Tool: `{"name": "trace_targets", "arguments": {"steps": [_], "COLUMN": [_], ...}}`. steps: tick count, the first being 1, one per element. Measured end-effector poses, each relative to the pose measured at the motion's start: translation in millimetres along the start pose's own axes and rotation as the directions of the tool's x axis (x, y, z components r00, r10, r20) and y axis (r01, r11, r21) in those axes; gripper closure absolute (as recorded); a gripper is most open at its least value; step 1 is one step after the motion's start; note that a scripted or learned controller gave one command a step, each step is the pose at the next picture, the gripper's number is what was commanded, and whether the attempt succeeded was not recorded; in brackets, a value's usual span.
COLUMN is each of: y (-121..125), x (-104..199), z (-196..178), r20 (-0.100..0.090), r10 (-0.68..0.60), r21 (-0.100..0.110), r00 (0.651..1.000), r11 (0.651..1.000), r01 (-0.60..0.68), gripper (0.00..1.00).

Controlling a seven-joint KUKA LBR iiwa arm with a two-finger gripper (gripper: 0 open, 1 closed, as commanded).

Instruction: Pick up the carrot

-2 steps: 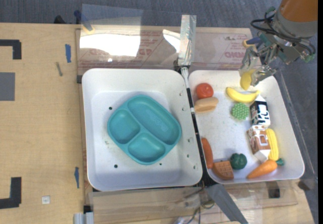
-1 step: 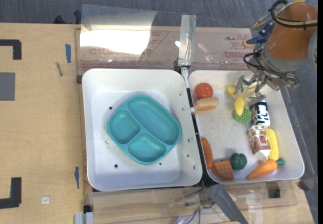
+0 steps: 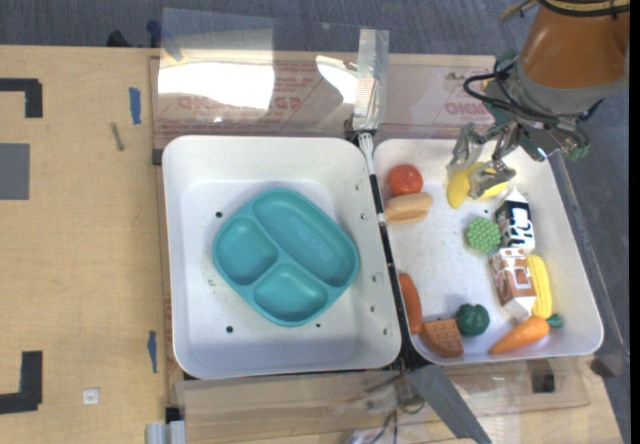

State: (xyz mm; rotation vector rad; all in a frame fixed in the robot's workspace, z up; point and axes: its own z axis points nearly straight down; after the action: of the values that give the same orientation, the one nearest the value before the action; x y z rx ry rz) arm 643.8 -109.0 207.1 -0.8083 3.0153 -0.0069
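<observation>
The table (image 3: pixel 70 262) is a pale wooden surface carrying two shallow white bins side by side. The left bin (image 3: pixel 190 172) holds a teal divided plate (image 3: pixel 285 254) with three compartments, lying near its middle. The right bin (image 3: pixel 575 262) holds a scatter of toy food.

The arm (image 3: pixel 580 22) reaches in at the upper right, its orange band sitting above the wrist. Below it the gripper (image 3: pixel 490 164) hangs over the far end of the right bin, its two fingers spread moderately apart with nothing between them. Just under and beside the fingers lies a yellow banana (image 3: pixel 458 187), whose upper end touches or nearly touches the left finger; which of the two cannot be told.

Along the right side of the right bin a printed carton (image 3: pixel 513 267) lies lengthwise, with a yellow corn cob (image 3: pixel 541 284) just beside it against the wall. The carrot (image 3: pixel 520 336) lies in the near right corner of this bin, orange, tilted with its green tip toward the right wall, just below the carton. It is well apart from the gripper, at the opposite end of the bin.

A long orange-red sausage (image 3: pixel 410 300) lies along the left wall of the right bin. A hot dog bun (image 3: pixel 408 207) sits near the far left, with a red tomato (image 3: pixel 405 178) just behind it. A brown waffle piece (image 3: pixel 442 337) rests at the near edge, a dark green broccoli (image 3: pixel 472 318) just beside it. A light green round piece (image 3: pixel 483 234) lies near the middle.
</observation>
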Motion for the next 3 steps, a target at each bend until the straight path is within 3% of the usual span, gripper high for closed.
{"name": "trace_targets", "arguments": {"steps": [1, 2, 3], "y": [22, 74, 140], "x": [-1, -18, 49], "z": [65, -28, -53], "r20": [-0.021, -0.004, -0.016], "r10": [0.539, 0.628, 0.736], "r21": [0.001, 0.0, 0.005], "r00": [0.842, 0.778, 0.677], "r11": [0.842, 0.778, 0.677], "r01": [-0.539, -0.628, -0.736], "gripper": [1.0, 1.0, 1.0]}}
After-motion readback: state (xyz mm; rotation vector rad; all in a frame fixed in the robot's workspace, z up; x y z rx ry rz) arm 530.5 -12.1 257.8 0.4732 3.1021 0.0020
